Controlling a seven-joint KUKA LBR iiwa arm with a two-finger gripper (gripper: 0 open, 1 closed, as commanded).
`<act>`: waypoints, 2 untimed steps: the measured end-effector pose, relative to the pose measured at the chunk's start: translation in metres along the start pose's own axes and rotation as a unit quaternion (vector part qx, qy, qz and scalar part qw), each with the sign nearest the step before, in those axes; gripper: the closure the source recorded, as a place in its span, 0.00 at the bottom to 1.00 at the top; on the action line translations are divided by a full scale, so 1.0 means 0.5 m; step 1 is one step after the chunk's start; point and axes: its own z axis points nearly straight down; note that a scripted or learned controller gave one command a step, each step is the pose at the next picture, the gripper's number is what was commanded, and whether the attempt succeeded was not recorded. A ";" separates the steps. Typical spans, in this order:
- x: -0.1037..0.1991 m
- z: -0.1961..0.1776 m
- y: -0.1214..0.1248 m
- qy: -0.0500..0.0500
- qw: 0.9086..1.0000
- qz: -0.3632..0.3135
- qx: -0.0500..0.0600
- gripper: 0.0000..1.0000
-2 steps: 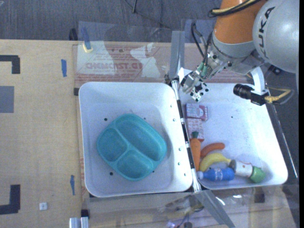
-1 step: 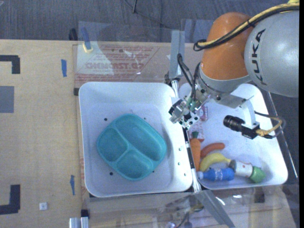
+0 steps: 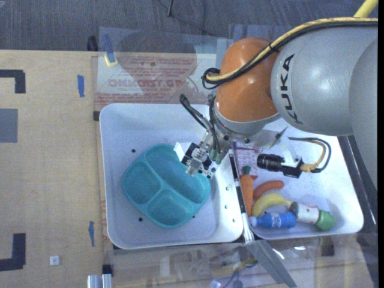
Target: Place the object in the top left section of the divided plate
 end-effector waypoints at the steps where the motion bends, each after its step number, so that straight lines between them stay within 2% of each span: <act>1: 0.188 -0.104 0.027 0.000 0.998 0.056 0.000 1.00; 2: 0.212 -0.113 0.005 0.000 1.000 0.012 0.001 1.00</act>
